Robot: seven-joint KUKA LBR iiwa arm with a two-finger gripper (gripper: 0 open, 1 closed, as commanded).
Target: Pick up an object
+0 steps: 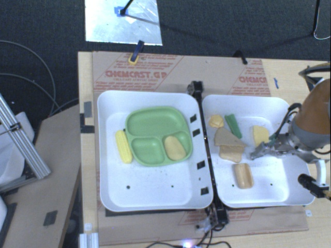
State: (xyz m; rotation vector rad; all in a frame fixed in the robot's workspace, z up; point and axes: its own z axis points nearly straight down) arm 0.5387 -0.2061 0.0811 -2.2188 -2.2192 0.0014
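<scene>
My gripper reaches in from the right and sits low in the right bin. Its tip is just right of a stack of tan bread slices. A yellow wedge lies just above the gripper, and a tan bread roll lies below and to its left. A green pickle and a small yellow piece rest at the bin's upper left. I see nothing held in the gripper.
The left bin holds a green divided tray with a yellow food piece in its lower right compartment. A corn cob lies left of the tray. A black divider separates the bins.
</scene>
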